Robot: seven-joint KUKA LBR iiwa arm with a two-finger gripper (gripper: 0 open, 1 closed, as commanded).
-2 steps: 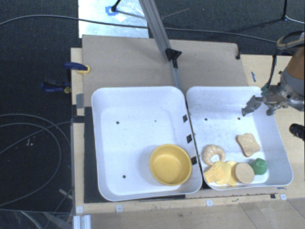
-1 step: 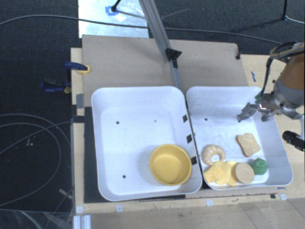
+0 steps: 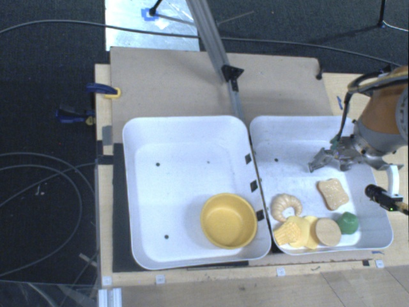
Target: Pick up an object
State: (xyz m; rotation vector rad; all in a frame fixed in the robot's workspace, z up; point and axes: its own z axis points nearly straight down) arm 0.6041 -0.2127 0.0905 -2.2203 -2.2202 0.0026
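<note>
At the right edge of the frame, the grey arm point(image 3: 383, 117) with its orange band reaches in over the right bin point(image 3: 287, 136), and its end effector point(image 3: 332, 158) hangs above that bin's upper right part, over bare white floor. Its fingers point(image 3: 317, 164) are splayed wide apart and nothing lies between them.

The things to pick from lie lower in the same bin, toward the lower right of the frame. A toast slice point(image 3: 333, 194) lies flat just below the end effector, apart from it. To its left is a croissant point(image 3: 285, 206), and below that a yellow ridged piece point(image 3: 287, 233) sits against the bin's lower left corner. A round tan disc point(image 3: 328, 232) rests on a yellow item point(image 3: 309, 229) beside the ridged piece, and a small green object point(image 3: 348, 222) sits just right of the disc, near the bin's lower right corner.

The left bin point(image 3: 166, 146) sits touching the right one along their shared edge in the middle of the frame. It holds a yellow bowl point(image 3: 229, 220), upright, in its lower right part.

Both bins stand on a brown counter point(image 3: 268, 82). A slanted metal pole point(image 3: 211, 37) crosses the top centre of the frame, and a blue clamp point(image 3: 77, 115) grips the counter's left side.
</note>
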